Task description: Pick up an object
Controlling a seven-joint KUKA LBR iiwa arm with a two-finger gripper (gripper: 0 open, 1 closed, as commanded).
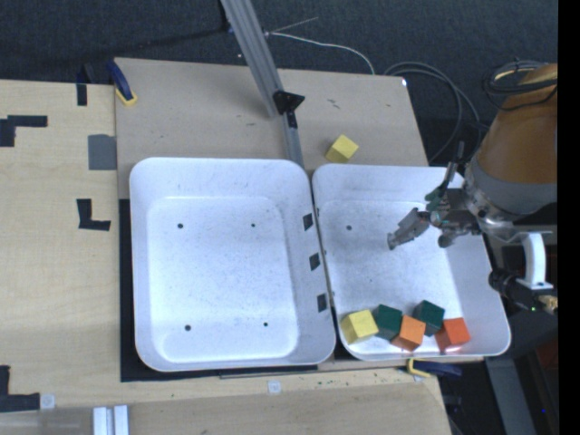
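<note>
Hand (410, 231) over right bin (362, 198), finger state unclear, holding nothing; blocks (405, 323) clustered at near wall.

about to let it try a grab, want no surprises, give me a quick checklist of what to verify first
1. Targets present: ok. A yellow cube, two dark green cubes and two orange cubes lie along the near edge of the right white bin.
2. Two-finger gripper free of load: ok, nothing between its fingers.
3. Gripper over a target: not ok, it sits over bare bin floor, away from the cubes.
4. Cubes spaced for fingers: not ok, they touch.
5. Stray yellow cube inside a bin: not ok, it lies on the bench.
</note>
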